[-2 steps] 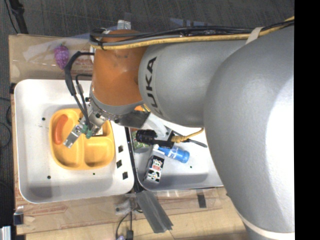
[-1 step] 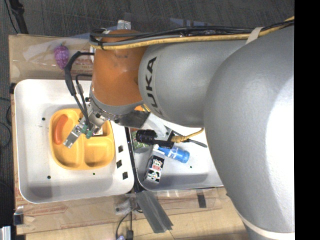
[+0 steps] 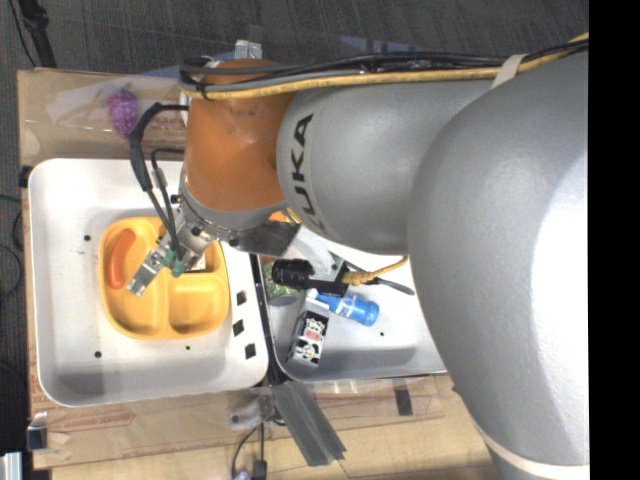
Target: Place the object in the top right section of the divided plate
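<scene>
The yellow divided plate (image 3: 135, 326) lies in the middle of the left bin (image 3: 70, 368), a little nearer to that bin's right wall, probably so that the arm (image 3: 350, 178) can reach every section from the right. An orange object (image 3: 118, 258), which I take for the task's thing, rests in the section along the plate's left edge, so by my judgement it is not yet in the top right section. The gripper (image 3: 160, 265) hangs low over the plate's top half, just beside the orange object. A small green bit (image 3: 180, 262) shows at its tip, maybe a held piece, maybe a part of the tool. How far the pincer is open I cannot tell. The arm comes over the right bin (image 3: 400, 353) and bends down at the orange band (image 3: 230, 158), the wrist pointing steeply at the plate. A blue cylinder (image 3: 352, 309) and a small printed box (image 3: 312, 338) lie near the right bin's left wall, apart from the work.
</scene>
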`<control>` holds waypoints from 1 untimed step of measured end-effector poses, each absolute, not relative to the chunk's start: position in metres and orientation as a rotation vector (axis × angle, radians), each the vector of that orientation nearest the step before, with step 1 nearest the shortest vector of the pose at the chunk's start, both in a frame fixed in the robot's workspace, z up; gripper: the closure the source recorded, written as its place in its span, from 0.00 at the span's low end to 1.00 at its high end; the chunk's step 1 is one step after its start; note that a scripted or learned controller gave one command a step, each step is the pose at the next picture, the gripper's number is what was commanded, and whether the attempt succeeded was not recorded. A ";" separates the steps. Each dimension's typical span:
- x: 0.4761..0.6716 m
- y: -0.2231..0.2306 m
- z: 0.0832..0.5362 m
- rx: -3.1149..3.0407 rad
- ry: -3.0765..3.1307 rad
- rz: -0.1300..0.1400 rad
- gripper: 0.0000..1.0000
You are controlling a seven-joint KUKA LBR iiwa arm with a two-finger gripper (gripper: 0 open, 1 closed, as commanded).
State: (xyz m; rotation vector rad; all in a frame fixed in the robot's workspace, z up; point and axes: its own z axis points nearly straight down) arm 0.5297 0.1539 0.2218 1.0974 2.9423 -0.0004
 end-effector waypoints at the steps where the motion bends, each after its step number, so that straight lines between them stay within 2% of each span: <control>1: 0.530 0.154 0.222 1.097 2.942 0.000 0.00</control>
